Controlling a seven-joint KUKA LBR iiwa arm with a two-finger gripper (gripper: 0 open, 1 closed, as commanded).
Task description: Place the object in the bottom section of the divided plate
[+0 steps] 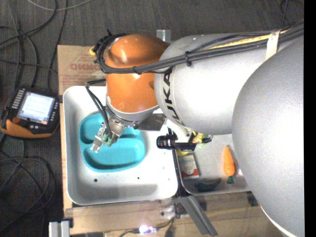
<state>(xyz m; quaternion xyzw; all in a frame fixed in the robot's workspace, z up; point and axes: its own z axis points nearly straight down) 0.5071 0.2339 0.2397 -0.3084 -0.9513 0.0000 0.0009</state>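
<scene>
Camera view, looking down at a slant. Left white bin (74,181) holds the turquoise divided plate (116,154), lying toward the bin's left wall, well off the bin's bottom edge. The tool (102,141) hangs from the orange wrist band (131,78) right over the plate, at the ridge between the upper-left section and the big bottom section. Small pale-green bit at the tool tips; could be the object, could be tool hardware, too small to tell. Cannot tell how far the tool is open or whether it has hold of anything.

Right white bin (207,189) is mostly under the grey arm (237,83). Along its bottom edge: an orange toy carrot (228,162), a small bottle with a red-and-white label (187,164), a dark green thing (207,184), unclear. If the tool is empty, the object is probably one of these.

Doing the step well, judgement: tool sits on the divider line, so shift toward the plate's bottom section before release, go low, open only when clear of the ridge so nothing rolls into the upper section.

Writing: "UKA" of KUKA on the arm, part hidden. Red print on the cardboard (74,65) at the counter's top-left, reads roughly "CHEME", not sure. Bottle label unreadable. Teach pendant (32,110) with lit screen sits left of the counter, text too small.
</scene>
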